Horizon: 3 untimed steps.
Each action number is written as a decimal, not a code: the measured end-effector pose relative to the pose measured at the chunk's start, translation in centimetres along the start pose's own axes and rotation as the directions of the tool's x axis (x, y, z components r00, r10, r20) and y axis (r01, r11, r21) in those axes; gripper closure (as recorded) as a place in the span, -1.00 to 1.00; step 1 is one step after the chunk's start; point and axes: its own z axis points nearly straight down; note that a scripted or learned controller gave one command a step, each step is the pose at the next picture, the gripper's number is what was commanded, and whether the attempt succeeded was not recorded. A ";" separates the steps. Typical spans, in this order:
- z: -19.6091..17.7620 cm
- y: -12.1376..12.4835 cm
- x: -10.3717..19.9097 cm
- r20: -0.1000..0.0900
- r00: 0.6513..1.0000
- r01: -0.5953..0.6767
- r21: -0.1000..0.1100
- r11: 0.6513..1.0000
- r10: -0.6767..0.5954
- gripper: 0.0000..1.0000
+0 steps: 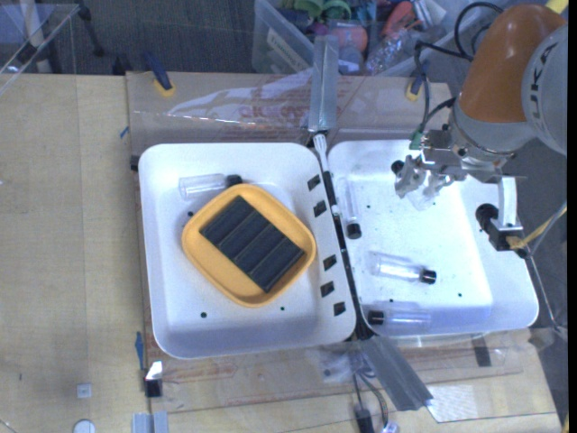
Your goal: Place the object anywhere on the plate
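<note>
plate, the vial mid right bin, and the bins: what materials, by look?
Yellow plate: likely matte plastic, with a dark ribbed insert, maybe rubber. Vial: clear plastic or glass, unclear which; see-through body, black cap. Bins: glossy white plastic, soft highlights.

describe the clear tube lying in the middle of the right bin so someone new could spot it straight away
Start at the right bin, the one under the gripper. Near its middle lies a clear tube, almost flat across the view. Its black cap points right, and unlike the other tubes it sits out in the open, away from the divider.
</note>
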 end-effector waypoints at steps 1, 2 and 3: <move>2.3 -1.5 4.1 -0.002 0.996 0.090 0.005 0.996 -0.090 1.00; 0.6 -3.3 11.3 -0.002 0.983 0.185 0.004 0.983 -0.185 1.00; 4.3 -4.4 18.1 -0.002 0.930 0.366 0.004 0.930 -0.366 1.00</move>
